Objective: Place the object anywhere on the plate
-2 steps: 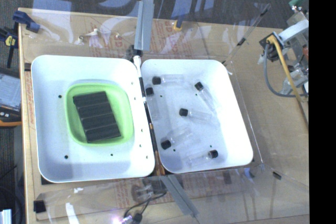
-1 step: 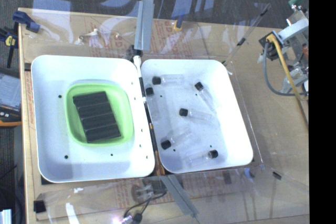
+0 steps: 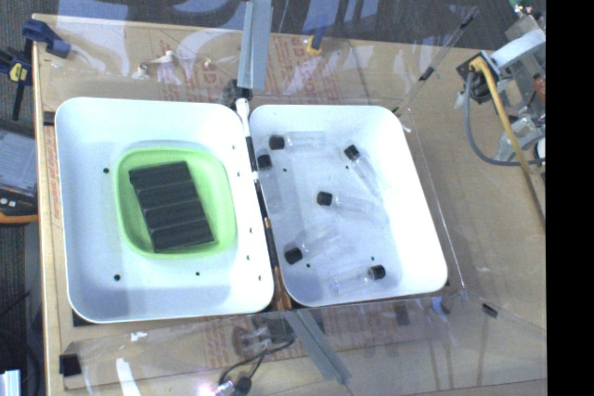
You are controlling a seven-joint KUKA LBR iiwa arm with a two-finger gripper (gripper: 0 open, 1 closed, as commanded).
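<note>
One black ridged rectangular block lies on the green square plate; jaw state cannot be told.

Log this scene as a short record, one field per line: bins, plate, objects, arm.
left bin: holds a green plate
plate load: dark ribbed block lying on it, tilted
right bin: several clear tubes with black caps, scattered; one cap near the middle
bench: brown board under both bins
arm: hardware and cables at the right edge; gripper state cannot be told
</note>
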